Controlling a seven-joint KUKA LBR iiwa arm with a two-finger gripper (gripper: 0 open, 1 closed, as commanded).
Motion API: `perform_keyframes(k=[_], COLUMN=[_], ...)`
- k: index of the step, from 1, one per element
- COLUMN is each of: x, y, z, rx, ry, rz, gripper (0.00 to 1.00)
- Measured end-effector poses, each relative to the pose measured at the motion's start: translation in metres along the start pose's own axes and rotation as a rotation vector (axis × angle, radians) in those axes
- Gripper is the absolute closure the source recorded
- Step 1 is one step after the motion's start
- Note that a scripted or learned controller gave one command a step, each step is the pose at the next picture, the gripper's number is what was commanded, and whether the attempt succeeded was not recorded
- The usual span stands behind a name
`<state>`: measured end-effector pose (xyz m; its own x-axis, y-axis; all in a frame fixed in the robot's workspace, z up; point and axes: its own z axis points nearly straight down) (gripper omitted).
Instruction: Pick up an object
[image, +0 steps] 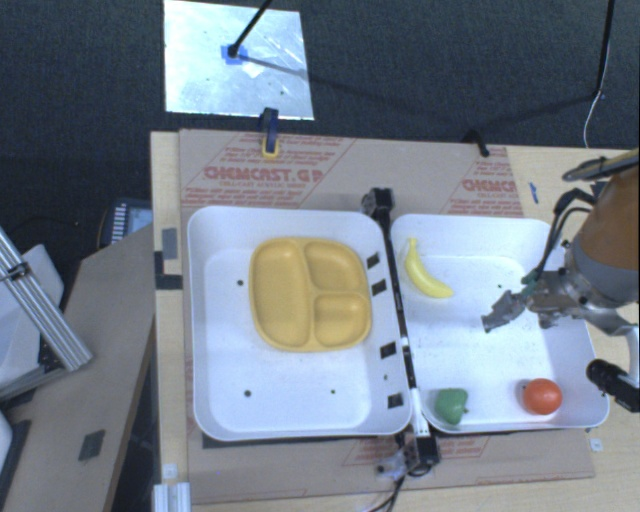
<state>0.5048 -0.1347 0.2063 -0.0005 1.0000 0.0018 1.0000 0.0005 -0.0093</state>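
In the right bin (470, 425) lie a yellow banana (424, 272) at the back left, a green pepper-like object (450, 404) at the front left, and an orange-red ball-like fruit (541, 396) at the front right. My gripper (512, 308) hangs over the right middle of this bin, reaching in from the right. It is apart from all three objects, with nothing seen in its grasp. The banana is to its left, and the orange-red fruit is nearer the front, below it in the view.
The left bin (230, 400) holds a yellow divided plate (308, 293). A black divider with clips (392, 320) runs between the bins. Cardboard (300, 172) lies under both bins. The arm's orange band (610, 225) stands over the right bin's right edge.
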Motion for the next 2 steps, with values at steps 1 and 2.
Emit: perform_keyframes(k=[1, 2], x=[0.0, 0.001], y=[0.003, 0.001], z=[-0.005, 0.058], rx=[-0.011, -0.006], ry=[-0.002, -0.001], rz=[-0.003, 0.0], gripper=[0.0, 0.0])
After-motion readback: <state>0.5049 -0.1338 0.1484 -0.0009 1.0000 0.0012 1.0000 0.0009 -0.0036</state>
